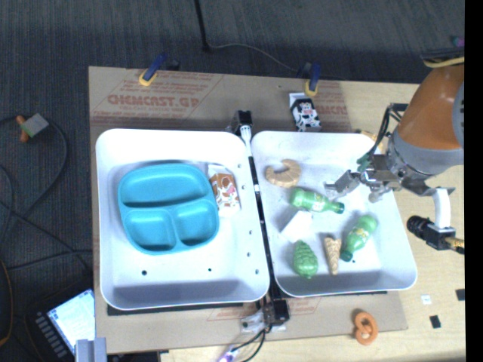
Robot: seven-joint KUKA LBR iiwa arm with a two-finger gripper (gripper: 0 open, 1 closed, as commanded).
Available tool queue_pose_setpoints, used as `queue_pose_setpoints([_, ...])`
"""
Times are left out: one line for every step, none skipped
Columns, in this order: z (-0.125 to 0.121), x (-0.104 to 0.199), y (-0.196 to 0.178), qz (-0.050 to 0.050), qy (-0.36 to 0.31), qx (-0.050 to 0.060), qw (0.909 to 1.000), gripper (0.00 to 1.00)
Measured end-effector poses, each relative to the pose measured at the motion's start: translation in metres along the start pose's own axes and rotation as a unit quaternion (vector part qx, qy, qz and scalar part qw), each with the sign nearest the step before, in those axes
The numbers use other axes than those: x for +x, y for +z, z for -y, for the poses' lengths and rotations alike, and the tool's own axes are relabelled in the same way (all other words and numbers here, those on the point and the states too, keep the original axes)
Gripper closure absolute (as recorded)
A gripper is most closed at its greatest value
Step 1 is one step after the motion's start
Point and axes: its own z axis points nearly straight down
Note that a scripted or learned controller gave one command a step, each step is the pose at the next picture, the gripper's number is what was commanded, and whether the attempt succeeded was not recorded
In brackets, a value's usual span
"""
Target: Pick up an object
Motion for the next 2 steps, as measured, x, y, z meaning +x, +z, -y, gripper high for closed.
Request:
queue_pose_setpoints([-0.033,0.025,0.107,0.001,0.000,-0.004,1.0000,0.00])
queue_pose_setpoints([-0.033,0.023,0.097,0.003,0.001,-0.005,1.0000,1.00])
